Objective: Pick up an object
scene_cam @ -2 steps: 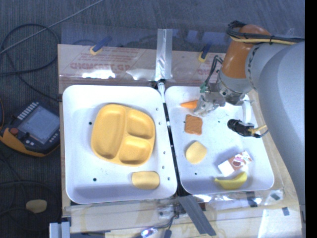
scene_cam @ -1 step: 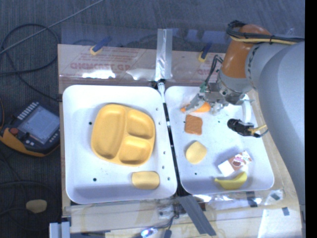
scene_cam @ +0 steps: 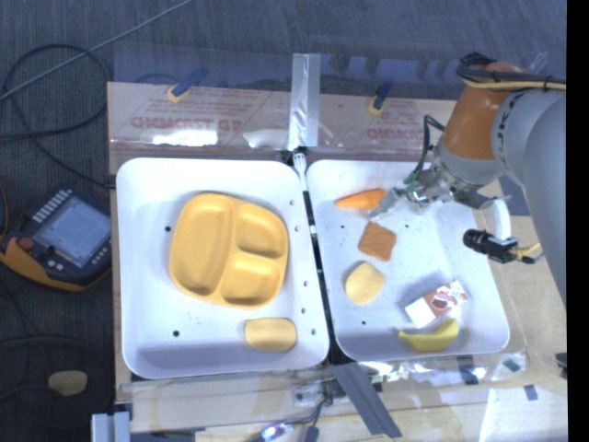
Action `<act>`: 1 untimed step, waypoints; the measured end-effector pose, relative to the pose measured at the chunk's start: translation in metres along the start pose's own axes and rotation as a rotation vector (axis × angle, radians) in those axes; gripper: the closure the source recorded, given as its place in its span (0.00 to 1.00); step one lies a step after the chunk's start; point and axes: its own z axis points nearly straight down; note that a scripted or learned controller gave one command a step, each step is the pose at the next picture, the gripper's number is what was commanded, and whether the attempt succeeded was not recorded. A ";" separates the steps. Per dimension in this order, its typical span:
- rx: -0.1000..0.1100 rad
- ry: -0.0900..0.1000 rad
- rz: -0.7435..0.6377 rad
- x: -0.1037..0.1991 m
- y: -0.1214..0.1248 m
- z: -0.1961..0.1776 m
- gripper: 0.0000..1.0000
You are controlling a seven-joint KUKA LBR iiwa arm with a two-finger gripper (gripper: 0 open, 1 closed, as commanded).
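Looking down at a slant on your worktop (scene_cam: 515,376), two shallow white plastic bins sit side by side.

Nearest you in the left bin (scene_cam: 147,339), a pale yellow rounded block (scene_cam: 271,333) lies by the front wall. Behind it, a yellow plastic tray with three compartments (scene_cam: 229,248) takes up the middle of that bin.

In the right bin (scene_cam: 479,330), a yellow plastic banana (scene_cam: 430,336) lies at the front right. A small white carton with a red print (scene_cam: 436,303) rests just behind it, touching or nearly so. To their left, near the bin's middle, sits a pale yellow rounded lump (scene_cam: 364,283). Just behind that is a flat orange-brown square like a cracker (scene_cam: 377,241). Farther back lies an orange plastic carrot (scene_cam: 361,199), pointing across the bin.

The grey arm with its orange band (scene_cam: 474,122) reaches in from the right. Its gripper (scene_cam: 398,201) hangs low over the back of the right bin, with its tip just beside the carrot's right end. You cannot tell from here whether the jaws are open or closed, or whether they touch the carrot.

On the floor to the left lies a handheld control pendant with a dark screen (scene_cam: 63,238).
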 end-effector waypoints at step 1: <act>0.021 0.006 -0.041 0.050 0.031 0.003 0.00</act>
